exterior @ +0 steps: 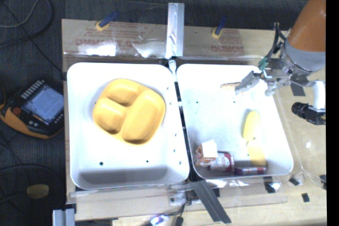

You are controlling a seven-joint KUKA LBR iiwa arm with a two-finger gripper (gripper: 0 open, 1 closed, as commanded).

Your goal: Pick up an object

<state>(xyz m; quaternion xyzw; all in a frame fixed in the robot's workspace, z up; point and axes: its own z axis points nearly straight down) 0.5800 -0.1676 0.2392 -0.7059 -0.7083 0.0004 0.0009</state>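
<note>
Bench with two white bins [180, 114]; gripper [249, 82] over right bin's upper edge, finger state unclear; approach step; next: descend onto yellow banana [250, 124] mid-bin.

Two shallow white bins sit side by side: the left bin [79, 166] at nine o'clock of the bench centre, the right bin [212, 114] at three o'clock. The left bin holds one thing, a large yellow lobed plastic piece [128, 109]. The right bin holds four things: one pale yellow wedge [250, 124] toward its three o'clock side, one yellow block [257, 155] at five o'clock, one dark red bottle [243, 169] lying along six o'clock, and one white-topped packet [210, 152] at seven o'clock. One handheld pendant [34, 108] lies on the floor, far out at nine o'clock.
</note>
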